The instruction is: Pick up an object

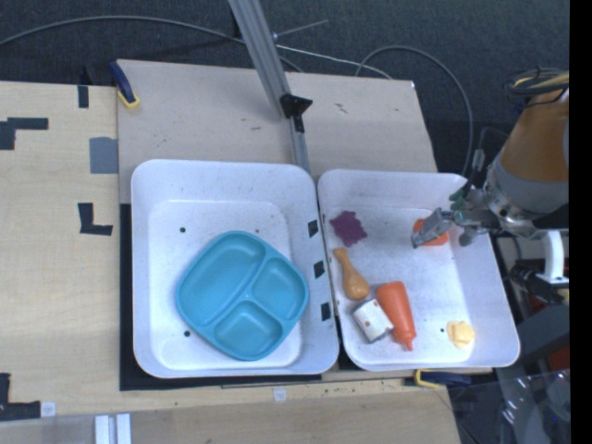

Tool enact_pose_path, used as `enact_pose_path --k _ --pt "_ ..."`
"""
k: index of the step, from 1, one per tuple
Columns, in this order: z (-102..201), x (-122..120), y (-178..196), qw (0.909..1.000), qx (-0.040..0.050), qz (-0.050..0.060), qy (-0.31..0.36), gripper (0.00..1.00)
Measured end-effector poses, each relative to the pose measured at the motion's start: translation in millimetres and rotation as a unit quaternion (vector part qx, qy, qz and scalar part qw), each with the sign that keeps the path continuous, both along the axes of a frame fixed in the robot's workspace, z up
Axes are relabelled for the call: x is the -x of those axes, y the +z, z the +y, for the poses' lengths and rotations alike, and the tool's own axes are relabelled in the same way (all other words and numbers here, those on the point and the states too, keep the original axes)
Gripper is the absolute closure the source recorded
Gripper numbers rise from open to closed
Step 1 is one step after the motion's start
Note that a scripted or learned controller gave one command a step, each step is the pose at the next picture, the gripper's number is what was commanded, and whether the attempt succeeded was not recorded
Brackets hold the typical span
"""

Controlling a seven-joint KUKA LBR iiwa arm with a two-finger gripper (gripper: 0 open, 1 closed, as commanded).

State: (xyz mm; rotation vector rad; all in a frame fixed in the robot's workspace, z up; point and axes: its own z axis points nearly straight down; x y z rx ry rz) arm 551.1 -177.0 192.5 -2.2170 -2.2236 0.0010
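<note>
My gripper hangs over the upper right part of the right bin, its two fingers apart. A small red-orange object lies at the left finger, partly hidden by it and not clearly between the fingers. Further left in the same bin are a purple piece, a tan drumstick-shaped toy, an orange carrot, a small white block and a yellow piece.
The left bin holds a blue divided plate. A metal pole slants down to the bins' shared back corner. Cables trail over the dark floor behind the bench.
</note>
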Motion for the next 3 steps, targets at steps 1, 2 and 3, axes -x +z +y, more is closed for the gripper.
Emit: enact_pose_path --k 1,2,3 --pt "0 0 0 1.0000 -0.0001 0.000 0.000 0.00" --pt "0 -9 -54 1.0000 0.0002 0.002 0.000 0.00" --pt "0 -9 -105 1.0000 0.0015 -0.001 -0.001 0.00"
